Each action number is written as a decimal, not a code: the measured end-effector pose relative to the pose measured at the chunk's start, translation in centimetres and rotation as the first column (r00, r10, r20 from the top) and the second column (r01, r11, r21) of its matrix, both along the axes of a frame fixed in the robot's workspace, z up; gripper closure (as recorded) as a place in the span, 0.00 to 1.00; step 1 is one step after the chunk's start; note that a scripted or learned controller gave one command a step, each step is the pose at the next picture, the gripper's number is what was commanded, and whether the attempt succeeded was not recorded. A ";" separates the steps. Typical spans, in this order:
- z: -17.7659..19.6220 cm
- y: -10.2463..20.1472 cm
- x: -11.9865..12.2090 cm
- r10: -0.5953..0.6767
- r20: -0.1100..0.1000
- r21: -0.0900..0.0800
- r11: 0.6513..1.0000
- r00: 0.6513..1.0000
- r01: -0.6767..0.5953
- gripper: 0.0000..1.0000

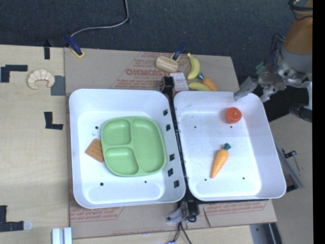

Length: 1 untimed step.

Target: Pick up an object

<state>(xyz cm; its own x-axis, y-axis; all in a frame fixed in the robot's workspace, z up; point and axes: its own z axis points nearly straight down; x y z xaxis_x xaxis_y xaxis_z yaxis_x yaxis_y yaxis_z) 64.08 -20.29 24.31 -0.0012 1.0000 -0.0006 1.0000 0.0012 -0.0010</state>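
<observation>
A red tomato (233, 115) lies near the back of the right bin (203, 187). An orange carrot (220, 161) with a green top rests toward the middle of the same bin, pointing down-left. My gripper (249, 89) hangs at the back right corner of the right bin, just above its rim, up and right of the tomato. Nothing shows between its fingers.
The left bin (86, 187) holds a green divided plate (133, 146) with a tan cracker (95, 150) at its left edge. Behind the bins lie a bread roll (166, 63), a banana (193, 67) and a small box (179, 80). A croissant (41, 78) sits far left.
</observation>
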 end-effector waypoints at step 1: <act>-15.2 -1.8 2.7 0.001 -0.007 0.006 1.000 1.000 -0.001 0.00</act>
<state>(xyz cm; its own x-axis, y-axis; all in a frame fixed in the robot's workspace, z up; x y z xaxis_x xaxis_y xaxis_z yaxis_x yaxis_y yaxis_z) 66.74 -22.08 9.15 -0.0024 1.0000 0.0051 1.0000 0.0025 -0.0079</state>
